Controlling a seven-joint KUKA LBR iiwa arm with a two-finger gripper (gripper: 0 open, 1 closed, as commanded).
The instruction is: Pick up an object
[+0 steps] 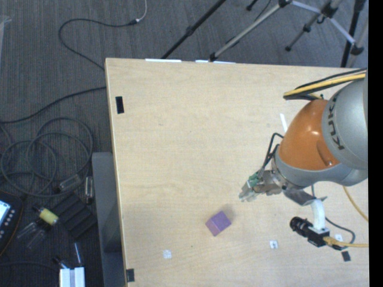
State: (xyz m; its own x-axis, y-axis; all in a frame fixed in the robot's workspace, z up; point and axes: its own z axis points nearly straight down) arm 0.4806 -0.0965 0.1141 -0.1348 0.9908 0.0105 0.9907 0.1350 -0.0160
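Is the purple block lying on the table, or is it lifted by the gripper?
On the table: the purple block rests on the wooden table, apart from the gripper.

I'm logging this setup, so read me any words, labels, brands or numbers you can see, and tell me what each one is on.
"KU": dark letters on the grey arm beside its orange band, cut off at the picture's edge.
Small white tags on the wooden bench top, near the purple block: too small to read.
Black marker at the bench's left edge: no legible text.

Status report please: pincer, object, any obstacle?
Pincer above the bench, holding nothing visible. Purple block lies free, below-left of it. Nothing between them.
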